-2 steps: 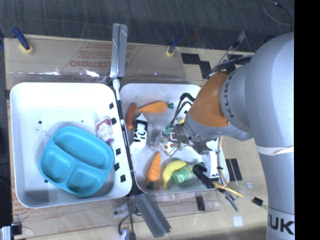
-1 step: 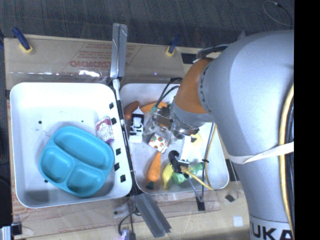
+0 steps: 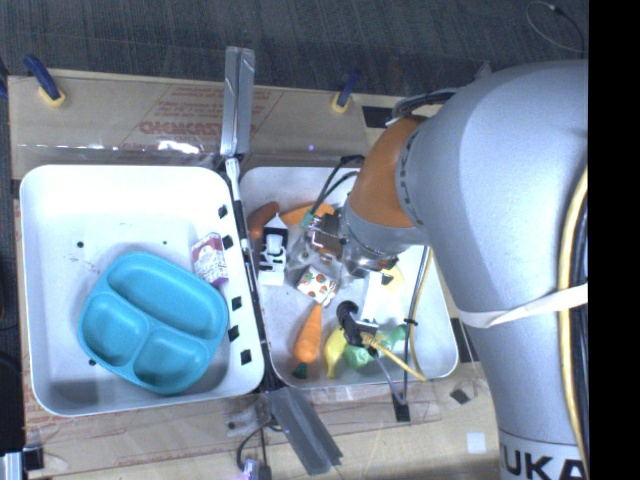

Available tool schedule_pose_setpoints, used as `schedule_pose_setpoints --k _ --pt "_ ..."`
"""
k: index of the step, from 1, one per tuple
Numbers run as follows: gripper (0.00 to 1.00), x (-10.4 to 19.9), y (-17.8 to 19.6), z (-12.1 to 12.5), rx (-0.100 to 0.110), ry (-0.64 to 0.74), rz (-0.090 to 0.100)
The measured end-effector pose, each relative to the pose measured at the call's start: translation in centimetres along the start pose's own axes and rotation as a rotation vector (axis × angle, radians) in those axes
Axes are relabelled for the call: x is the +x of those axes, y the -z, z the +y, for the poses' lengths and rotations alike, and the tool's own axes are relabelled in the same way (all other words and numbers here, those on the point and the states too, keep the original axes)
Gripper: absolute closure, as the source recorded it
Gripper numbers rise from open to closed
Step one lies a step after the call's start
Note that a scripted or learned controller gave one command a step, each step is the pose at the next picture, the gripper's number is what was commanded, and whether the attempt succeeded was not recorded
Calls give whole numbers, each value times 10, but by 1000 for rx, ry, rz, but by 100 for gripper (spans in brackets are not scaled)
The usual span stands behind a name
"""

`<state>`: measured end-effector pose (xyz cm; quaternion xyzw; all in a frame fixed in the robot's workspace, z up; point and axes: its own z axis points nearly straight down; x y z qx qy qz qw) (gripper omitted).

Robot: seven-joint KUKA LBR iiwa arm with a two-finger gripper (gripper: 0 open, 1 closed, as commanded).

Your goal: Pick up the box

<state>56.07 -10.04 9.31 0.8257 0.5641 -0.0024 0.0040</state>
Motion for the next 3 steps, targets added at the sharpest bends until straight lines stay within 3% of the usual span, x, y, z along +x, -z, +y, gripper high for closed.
schedule_pose_setpoints --k 1,2,3 --pt "0 -33 6 -46 10 -20 8" --pt "0 1 -2 -13 8 -92 6" --pt "100 1 8 -13 11 -86 7"
